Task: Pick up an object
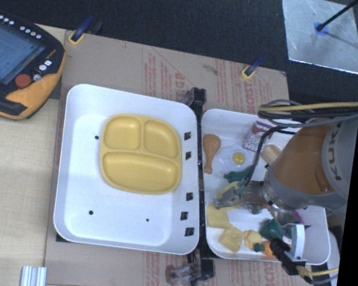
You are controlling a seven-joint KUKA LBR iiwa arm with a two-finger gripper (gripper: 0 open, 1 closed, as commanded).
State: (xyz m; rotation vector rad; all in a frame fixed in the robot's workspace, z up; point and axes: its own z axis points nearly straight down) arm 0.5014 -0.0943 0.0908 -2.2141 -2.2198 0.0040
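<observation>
My gripper (243, 193) is down inside the right bin (227, 121), under the grey and orange arm (308, 165) that covers the bin's right half. Around it lie several small toys. A green piece (236, 177) sits just above the gripper and an olive piece (226, 196) touches its left side. A tan drumstick shape (210, 151) and a fried egg (238, 158) lie further up. Yellow wedges (218, 218) (230, 239) rest below it. Whether anything is gripped is hidden.
The left bin (78, 158) holds a yellow divided plate (142, 153). A small can (256, 137) stands at the right bin's far edge. Green and orange bits (270, 239) lie near the arm's white cuff (300, 241). A teach pendant (14, 66) rests at the far left.
</observation>
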